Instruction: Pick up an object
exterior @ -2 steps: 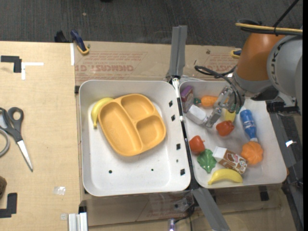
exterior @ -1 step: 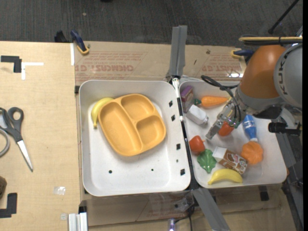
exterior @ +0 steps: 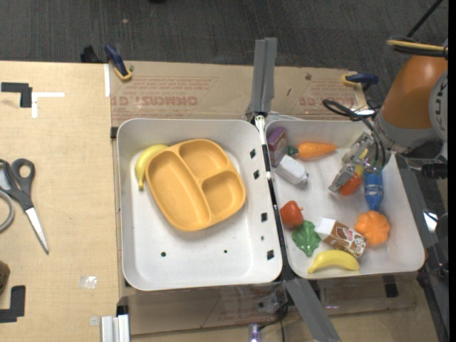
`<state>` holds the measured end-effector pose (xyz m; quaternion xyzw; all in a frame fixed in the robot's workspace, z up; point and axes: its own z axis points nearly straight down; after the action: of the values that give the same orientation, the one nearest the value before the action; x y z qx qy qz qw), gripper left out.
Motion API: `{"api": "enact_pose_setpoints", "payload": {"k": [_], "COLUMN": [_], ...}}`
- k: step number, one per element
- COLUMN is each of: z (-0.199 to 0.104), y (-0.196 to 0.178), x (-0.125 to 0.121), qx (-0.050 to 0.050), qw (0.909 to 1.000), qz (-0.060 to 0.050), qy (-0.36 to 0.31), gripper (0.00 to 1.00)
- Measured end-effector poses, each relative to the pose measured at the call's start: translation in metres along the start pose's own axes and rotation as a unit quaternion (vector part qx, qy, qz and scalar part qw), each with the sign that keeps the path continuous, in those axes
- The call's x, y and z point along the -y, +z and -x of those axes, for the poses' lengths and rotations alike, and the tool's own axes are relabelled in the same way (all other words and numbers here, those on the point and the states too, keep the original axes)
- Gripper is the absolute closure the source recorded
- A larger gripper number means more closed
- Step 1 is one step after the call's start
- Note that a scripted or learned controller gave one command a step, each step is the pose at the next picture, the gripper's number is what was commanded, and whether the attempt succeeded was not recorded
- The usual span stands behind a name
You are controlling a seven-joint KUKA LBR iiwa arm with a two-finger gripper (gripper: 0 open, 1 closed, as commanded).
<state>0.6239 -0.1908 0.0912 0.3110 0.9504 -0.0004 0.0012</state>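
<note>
In the right bin, the gripper is low over a red-orange object, touching it; I cannot tell its grip state. Just beside stands a blue bottle. Around lie a carrot, an orange fruit, a banana and a green vegetable. The left bin holds a yellow divided plate.

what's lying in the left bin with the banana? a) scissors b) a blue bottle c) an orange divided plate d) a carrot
c: the orange divided plate lies in the left bin, with the banana tucked against its upper left edge.
</note>
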Motion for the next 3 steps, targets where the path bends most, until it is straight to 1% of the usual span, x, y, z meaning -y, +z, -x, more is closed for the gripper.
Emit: {"api": "enact_pose_setpoints", "payload": {"k": [1,2,3], "z": [0.001,-0.072,-0.072], "y": [-0.008,0.002,0.002], "x": [-0.001,0.026,0.026], "qx": [0.001,-0.003,-0.003], "qw": [1.0000,0.9908,0.9908], "qz": [0.000,-0.001,-0.001], "qy": [-0.001,0.135,0.135], "gripper": [1.00,1.00,0.00]}}
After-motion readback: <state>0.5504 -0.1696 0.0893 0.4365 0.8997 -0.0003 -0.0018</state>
